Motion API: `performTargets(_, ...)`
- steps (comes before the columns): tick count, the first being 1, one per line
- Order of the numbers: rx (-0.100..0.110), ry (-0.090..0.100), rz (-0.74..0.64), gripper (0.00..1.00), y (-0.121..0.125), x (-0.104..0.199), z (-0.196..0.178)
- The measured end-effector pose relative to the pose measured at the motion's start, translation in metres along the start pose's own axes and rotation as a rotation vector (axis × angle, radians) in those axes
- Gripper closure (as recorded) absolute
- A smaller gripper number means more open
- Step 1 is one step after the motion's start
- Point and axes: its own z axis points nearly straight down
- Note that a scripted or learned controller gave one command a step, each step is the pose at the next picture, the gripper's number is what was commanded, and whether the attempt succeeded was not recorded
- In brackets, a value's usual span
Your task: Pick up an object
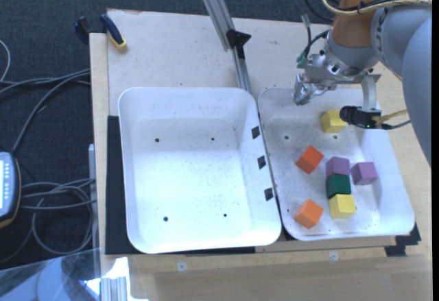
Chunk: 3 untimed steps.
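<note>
The right bin (288,111) holds several small blocks: a yellow one (333,121) near its back, an orange one (310,159) in the middle, two purple ones (337,166) (364,172), a green one (337,185), another yellow one (342,206) and a second orange one (309,212) at the front. My gripper (302,94) hangs over the bin's far left corner, left of the back yellow block and apart from it. Nothing shows between its fingers.
The left bin (137,114) lies beside the right one, with black clips (260,162) along the shared rim. A metal rail (216,5) slants across the bench's back. A yellow-and-blue clamp (113,31) sits at the far left corner.
</note>
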Motion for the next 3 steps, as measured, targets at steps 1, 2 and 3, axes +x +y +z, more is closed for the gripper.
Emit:
performTargets(1,-0.006,-0.001,-0.002,1.0,0.003,0.008,-0.063)
performTargets(2,0.004,0.0,-0.001,1.0,0.003,0.008,-0.047)
performTargets(3,0.006,0.003,-0.004,1.0,-0.025,0.059,-0.044)
